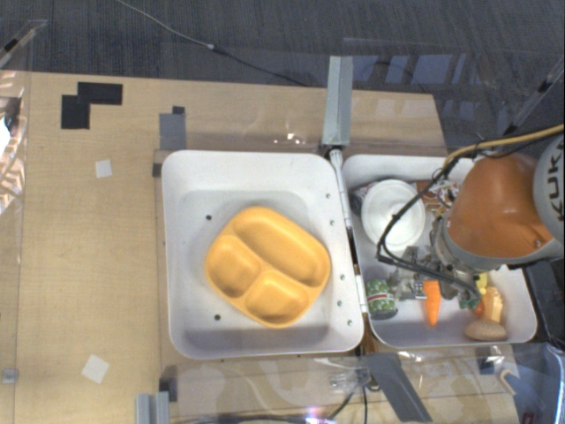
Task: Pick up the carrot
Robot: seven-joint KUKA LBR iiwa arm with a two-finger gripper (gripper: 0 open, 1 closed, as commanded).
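Nearest you, the carrot (432, 301) lies in the right bin (521, 329) near its front wall, long axis running 12 to 6. The tool (434, 270) sits just at the carrot's 12 o'clock, probably touching its top end, but the wrist blocks it. You can't tell its state. Farther back, a white bowl (393, 215) at 11 o'clock.

**Bench and what it bears**

A pale wooden bench (79, 263) carries two shallow white bins side by side, the left bin (181, 237) and the right bin (521, 325). Black tape marks (88, 102) and small pale squares (104, 168), possibly tape, lie on its left part.
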